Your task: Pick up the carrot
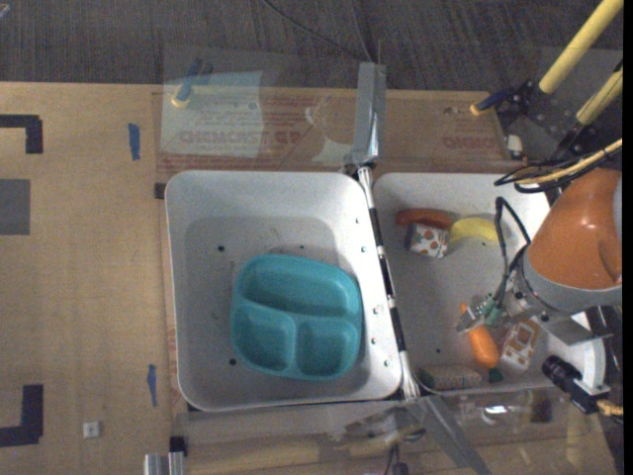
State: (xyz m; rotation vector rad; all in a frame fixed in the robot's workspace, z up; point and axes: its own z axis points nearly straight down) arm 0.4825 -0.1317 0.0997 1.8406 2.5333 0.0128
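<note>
The arm's gripper (487, 315) sits low in the right bin (425, 285), right at the top end of the carrot (483, 345), which lies near that bin's front wall beside a small printed carton (520, 342). This looks like the approach-to-grasp step. Whether the jaws are spread or closed cannot be told; next, they need to straddle the carrot.

Bench and floor, viewed from above at a slant.
A tan wooden bench top (79, 295) carried black angular tape marks (24, 132) and short blue tape strips (134, 142) along its left side. A clear plastic sheet with red lettering (223, 122) lay at its far edge. Beyond it ran dark grey carpet (148, 18), crossed by a thin black cable (307, 28). Lighting was even.
</note>
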